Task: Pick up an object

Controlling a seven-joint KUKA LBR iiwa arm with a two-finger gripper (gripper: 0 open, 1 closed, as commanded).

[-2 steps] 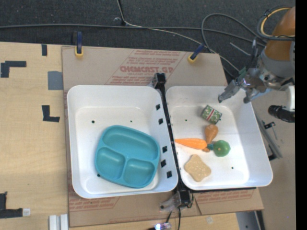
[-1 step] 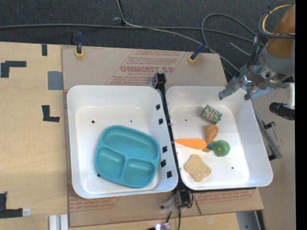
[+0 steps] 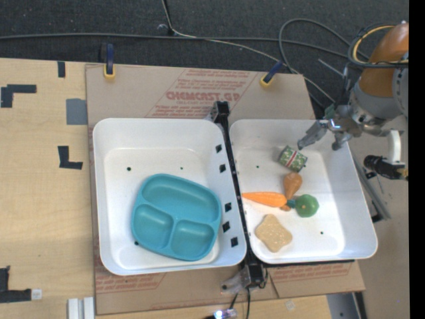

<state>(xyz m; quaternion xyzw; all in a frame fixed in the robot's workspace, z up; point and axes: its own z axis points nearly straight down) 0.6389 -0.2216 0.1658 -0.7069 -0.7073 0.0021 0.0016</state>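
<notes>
One green block (image 3: 292,157) lies just beside the empty, spread gripper (image 3: 325,137), lower-left of it.

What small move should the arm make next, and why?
Probably lower the gripper a little left onto the green box. It is the nearest item in the right bin, lying just beside the gripper and apart from the carrots.

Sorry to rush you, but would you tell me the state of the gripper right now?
Gripper: open, holding nothing, poised above the right white bin near the small green patterned block.
</notes>
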